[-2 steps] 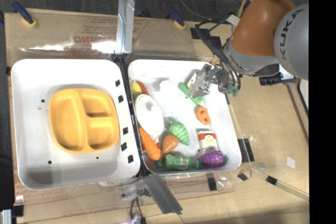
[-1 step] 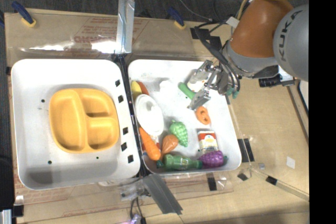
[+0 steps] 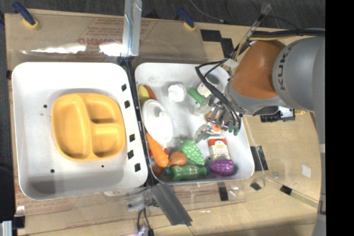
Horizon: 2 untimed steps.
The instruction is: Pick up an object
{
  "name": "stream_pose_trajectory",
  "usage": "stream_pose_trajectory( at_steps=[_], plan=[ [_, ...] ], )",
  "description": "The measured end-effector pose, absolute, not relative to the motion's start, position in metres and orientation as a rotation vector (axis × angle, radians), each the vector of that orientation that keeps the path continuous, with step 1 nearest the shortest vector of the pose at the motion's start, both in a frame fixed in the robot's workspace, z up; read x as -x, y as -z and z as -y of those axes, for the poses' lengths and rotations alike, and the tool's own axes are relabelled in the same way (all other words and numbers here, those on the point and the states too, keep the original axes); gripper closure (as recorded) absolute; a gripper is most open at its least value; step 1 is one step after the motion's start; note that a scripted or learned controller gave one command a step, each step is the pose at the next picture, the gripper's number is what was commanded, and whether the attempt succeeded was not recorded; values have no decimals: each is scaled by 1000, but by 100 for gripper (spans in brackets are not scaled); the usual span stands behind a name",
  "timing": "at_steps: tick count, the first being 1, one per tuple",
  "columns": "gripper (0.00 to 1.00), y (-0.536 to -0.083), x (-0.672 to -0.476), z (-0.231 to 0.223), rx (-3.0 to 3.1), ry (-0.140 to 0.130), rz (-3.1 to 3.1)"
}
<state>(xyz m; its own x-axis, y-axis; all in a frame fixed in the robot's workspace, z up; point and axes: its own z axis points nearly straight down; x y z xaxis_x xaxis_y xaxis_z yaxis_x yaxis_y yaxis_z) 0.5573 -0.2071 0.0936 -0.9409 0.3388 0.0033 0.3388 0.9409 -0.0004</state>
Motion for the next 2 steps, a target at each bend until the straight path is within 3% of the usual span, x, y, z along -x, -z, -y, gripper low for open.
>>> stream_pose_trajectory(
  at_steps=[1, 2],
  plan=[
    [0, -94, -510, 208, 730, 1, 3060],
    [0, -93, -510, 208, 730, 1, 3060]
  ],
)
